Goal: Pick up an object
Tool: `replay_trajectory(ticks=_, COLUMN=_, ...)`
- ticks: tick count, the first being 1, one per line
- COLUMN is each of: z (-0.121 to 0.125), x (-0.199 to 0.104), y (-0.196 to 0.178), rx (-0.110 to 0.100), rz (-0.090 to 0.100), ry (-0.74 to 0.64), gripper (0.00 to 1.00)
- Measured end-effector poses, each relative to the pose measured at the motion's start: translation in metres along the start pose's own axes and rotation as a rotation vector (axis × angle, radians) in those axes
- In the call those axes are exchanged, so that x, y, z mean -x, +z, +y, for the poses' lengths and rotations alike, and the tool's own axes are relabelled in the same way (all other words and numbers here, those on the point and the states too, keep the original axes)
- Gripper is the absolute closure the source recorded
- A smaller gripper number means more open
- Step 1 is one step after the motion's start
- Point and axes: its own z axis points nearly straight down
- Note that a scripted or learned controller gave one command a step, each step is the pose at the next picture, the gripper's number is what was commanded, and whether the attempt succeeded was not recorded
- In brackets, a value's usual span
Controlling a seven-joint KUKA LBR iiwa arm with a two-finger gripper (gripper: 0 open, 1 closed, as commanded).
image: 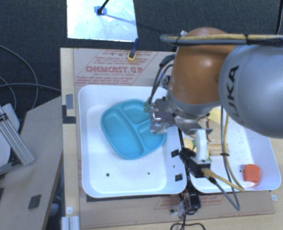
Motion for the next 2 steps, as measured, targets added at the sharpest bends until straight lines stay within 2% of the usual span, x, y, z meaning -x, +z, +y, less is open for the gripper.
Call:
replay_trajectory(ticks=1, z=-0.011, x=0.007, y=-0.167, rx=0.015, rz=0.004, ry=-0.001, gripper=1.0)
replay_trajectory(ticks=2, z=-0.006, x=-0.009, y=-0.164, rx=-0.002, rz=-0.001, ry=-0.002, gripper=1.0)
